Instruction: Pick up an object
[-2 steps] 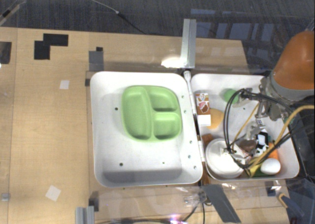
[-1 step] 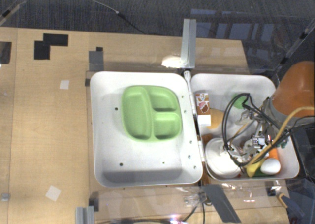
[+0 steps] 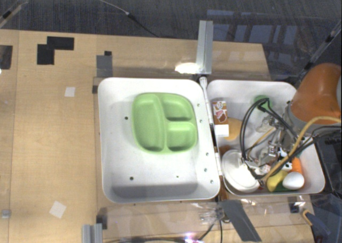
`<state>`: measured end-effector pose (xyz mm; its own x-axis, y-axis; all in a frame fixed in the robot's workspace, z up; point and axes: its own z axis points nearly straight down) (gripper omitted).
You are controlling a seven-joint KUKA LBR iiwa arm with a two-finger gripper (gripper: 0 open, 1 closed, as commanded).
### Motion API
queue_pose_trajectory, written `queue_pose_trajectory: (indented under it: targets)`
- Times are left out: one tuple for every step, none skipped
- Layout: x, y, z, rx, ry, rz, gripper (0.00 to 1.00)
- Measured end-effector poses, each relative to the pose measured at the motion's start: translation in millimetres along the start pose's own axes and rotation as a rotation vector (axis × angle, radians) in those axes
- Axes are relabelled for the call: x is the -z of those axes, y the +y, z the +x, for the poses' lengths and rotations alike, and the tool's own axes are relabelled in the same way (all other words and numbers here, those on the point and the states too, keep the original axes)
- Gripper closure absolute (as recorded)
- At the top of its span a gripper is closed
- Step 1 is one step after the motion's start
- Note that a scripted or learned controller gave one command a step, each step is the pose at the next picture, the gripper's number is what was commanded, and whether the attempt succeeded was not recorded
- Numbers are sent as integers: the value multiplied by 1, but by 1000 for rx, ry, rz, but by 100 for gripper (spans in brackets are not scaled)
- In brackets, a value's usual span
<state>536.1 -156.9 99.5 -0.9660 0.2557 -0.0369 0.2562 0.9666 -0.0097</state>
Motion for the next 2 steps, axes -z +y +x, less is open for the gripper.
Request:
queue_pose_trajectory:
  targets:
    - [-12,68,-50,-73,24,-10,0]
    - [4,67,-56,-70,7,-10,100]
